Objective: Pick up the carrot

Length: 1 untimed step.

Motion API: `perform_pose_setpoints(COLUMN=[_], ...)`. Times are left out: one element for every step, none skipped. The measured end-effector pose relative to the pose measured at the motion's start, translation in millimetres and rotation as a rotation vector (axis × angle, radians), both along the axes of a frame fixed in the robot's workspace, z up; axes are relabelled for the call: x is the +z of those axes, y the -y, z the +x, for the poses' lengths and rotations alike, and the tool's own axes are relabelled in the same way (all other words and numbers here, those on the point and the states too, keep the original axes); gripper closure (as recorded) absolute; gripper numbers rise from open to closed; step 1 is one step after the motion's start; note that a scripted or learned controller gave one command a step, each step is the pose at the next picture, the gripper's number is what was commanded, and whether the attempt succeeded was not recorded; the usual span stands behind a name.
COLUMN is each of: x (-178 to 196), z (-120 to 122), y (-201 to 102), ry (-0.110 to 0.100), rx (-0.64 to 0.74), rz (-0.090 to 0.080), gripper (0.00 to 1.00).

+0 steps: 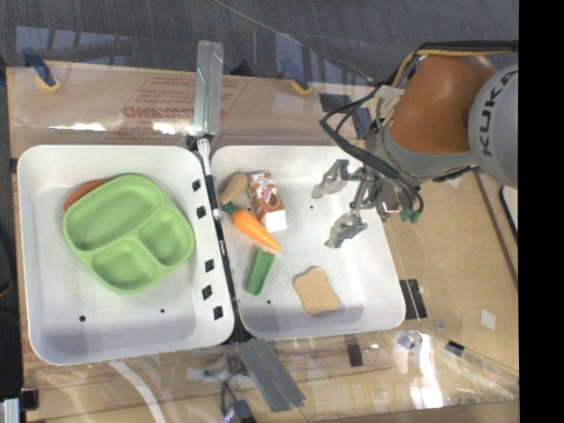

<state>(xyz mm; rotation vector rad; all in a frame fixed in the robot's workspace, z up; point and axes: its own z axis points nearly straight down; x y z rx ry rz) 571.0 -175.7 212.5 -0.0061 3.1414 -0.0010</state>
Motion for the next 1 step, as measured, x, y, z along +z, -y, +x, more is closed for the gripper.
perform_pose_setpoints(x=[-103.6], z=[9.5], y=[-78.2], ry=[-0.003], rx=[-0.115], rz=[0.003], gripper=[0.00])
